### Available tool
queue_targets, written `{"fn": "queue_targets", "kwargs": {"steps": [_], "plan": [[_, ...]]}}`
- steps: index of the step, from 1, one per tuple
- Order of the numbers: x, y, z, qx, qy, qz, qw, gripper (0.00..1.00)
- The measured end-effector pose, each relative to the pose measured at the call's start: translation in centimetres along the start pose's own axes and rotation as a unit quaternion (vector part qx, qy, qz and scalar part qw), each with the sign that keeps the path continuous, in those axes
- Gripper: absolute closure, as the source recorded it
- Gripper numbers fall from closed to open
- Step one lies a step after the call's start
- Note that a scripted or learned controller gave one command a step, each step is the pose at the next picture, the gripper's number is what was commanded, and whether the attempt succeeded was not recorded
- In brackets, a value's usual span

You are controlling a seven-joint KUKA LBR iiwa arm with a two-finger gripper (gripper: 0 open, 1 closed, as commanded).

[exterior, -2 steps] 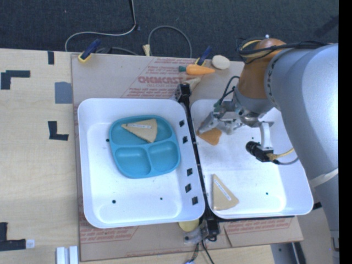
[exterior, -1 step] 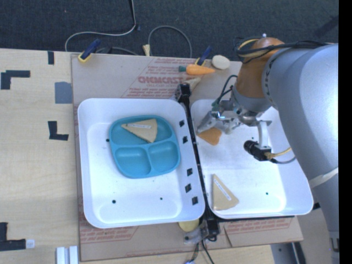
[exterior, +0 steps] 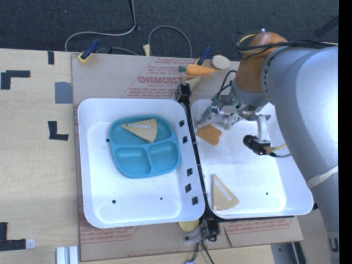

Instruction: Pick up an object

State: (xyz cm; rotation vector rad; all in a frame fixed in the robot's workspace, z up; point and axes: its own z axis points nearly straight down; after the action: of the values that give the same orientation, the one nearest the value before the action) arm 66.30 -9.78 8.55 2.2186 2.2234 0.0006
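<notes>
We see the grey arm [exterior: 300, 92] reaching in from the right over the right-hand bin [exterior: 275, 199], its claw [exterior: 215, 114] lowered at that bin's upper left corner, close to the divider between the two bins. Whether the claw is open or closed we cannot tell from this angle. Just below it, on the bin floor, lies an orange-brown bread-like piece [exterior: 209, 135]; we cannot make out whether the claw touches it. A tan wedge-shaped slice [exterior: 223, 193] rests near the lower left of the same bin, well apart from the claw. In the left-hand bin [exterior: 96, 197] sits a blue divided plate [exterior: 146, 150], and a second tan wedge [exterior: 141, 130] lies in its upper compartment. Both bins stand on the cardboard-covered worktop [exterior: 118, 76].
</notes>
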Motion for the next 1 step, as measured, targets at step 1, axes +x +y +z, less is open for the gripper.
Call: {"fn": "queue_targets", "kwargs": {"steps": [1], "plan": [[-0.14, -1.1, -0.05, -0.001, -0.001, 0.0, 1.0, 0.0]]}}
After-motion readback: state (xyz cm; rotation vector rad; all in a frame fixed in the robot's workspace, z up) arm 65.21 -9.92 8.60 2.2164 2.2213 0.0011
